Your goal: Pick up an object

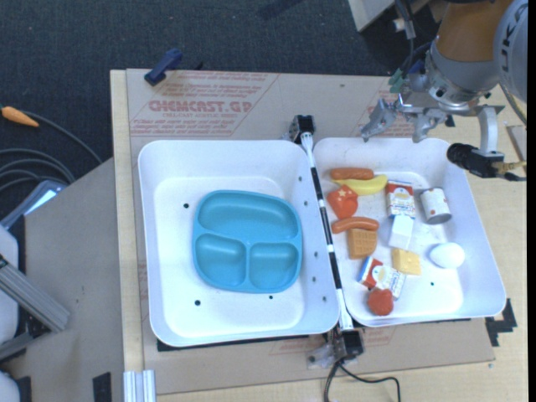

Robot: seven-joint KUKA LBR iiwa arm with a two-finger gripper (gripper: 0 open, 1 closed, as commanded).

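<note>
Two white bins side by side; my gripper (403,122) hangs over the far rim of the right bin (481,249), fingers (374,125) spread apart, nothing between them. Just below the fingers, on the bin floor: a hot dog (352,174) touching a yellow banana (369,186). Beside those, a red carton (400,199) and a small can (435,205) on its side. Farther from the fingers: a cracker (363,242), a white egg (446,255), a cheese square (407,262), a tomato (380,302). Well off to one side, the left bin (163,249) holds a blue divided plate (247,240).
</note>
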